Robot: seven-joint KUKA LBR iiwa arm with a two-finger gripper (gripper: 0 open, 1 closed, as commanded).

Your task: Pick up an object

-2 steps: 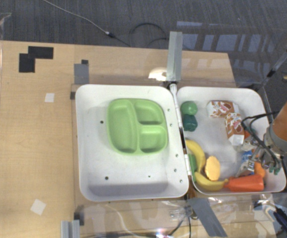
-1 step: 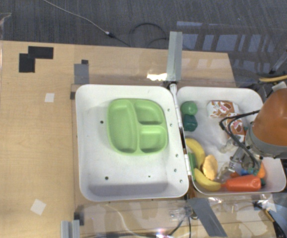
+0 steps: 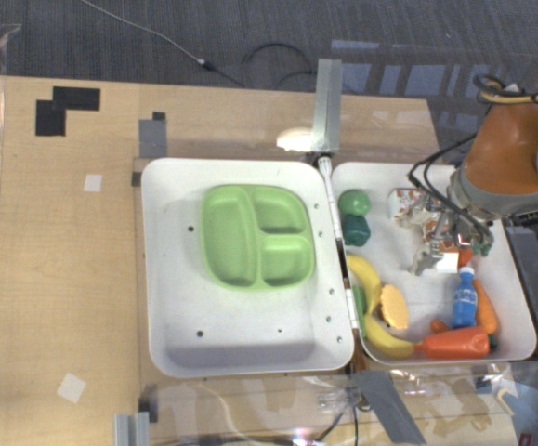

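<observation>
Camera view: my claw (image 3: 433,256) hovers in right bin (image 3: 519,337), grip state unclear, prob. holding nothing. Blue bottle (image 3: 464,298) lies just below-right of claw, long axis roughly vertical.

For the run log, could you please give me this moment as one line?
arm: over right bin | gripper: above bin floor, nothing seen held | blue bottle: lying nearby | green tray: in left bin

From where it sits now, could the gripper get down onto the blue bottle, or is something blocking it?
Probably yes. The gripper hangs in the right bin, just up-left of the blue bottle. The bottle's top looks uncovered, though an orange carrot lies against it, crowding one side.
</observation>
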